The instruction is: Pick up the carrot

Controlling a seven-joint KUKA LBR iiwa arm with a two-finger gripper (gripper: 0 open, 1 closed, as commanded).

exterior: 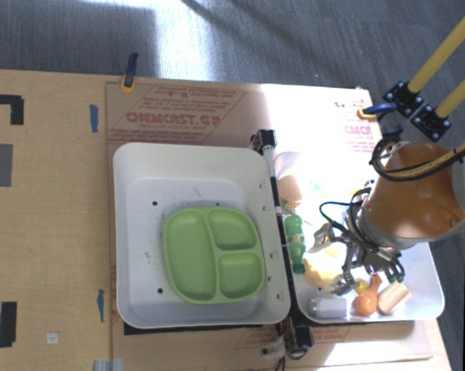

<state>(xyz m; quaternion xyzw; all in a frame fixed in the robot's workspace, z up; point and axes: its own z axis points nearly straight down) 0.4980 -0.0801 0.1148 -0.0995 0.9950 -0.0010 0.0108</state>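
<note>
The carrot (365, 301) is a small orange piece lying near the front edge of the right bin (424, 260), between a white object and a tan roll. My gripper (356, 276) hangs low over the right bin, just behind and slightly left of the carrot, under the arm's orange band (411, 198). Its tip is right beside the carrot's upper end. Nothing is visibly lifted off the bin floor.
The right bin also holds a peach egg-shaped item (291, 189), a green bottle (295, 238), a yellow piece (319, 269), a white object (329, 306) and a tan roll (392, 296). In the left bin (132, 215) sits a green divided plate (213, 253).
</note>
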